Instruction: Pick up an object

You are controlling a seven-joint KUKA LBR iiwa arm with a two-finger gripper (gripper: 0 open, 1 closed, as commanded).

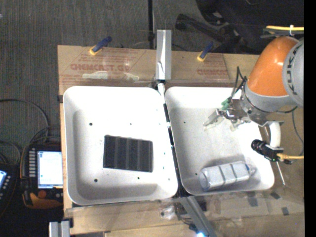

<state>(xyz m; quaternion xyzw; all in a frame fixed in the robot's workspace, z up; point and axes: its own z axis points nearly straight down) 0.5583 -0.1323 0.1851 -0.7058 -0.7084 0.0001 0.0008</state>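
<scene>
A clear plastic water bottle [227, 175] lies on its side along the front wall of the right bin [190, 132]. A flat black ribbed rectangle [128, 153] lies in the middle of the left bin [79, 132]. My gripper [225, 119] hangs over the upper middle of the right bin, well behind the bottle. Its two pale fingers [213, 118] are spread apart with nothing between them.
A metal divider post [163, 60] stands behind the seam between the bins. Two clamps [100, 45] hold the cardboard backing. A tablet and pendant [45, 169] sit left of the bench. Cables hang off the arm at the right bin's edge.
</scene>
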